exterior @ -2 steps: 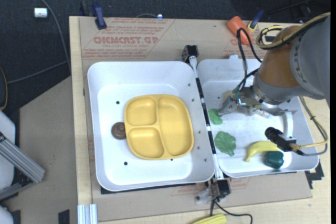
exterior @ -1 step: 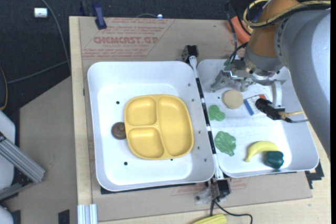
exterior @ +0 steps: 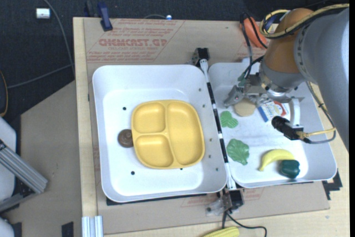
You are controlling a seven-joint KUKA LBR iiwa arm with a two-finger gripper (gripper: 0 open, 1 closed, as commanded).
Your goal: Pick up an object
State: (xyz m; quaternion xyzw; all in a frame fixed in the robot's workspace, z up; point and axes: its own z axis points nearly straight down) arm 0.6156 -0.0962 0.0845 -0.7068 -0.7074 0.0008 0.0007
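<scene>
Where the end effector [exterior: 242, 98] hovers, a small tan round object [exterior: 244, 110] lies.

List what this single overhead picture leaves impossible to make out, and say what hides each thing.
1. Round brown object in the left white bin: partly tucked behind the yellow three-compartment plastic plate; kind unclear.
2. Tool of the grey arm: too small and cluttered to judge.
3. Blue-and-white item in the right white bin: covered by the wrist.
4. Dark green object beside the yellow banana: too small to identify.
</scene>
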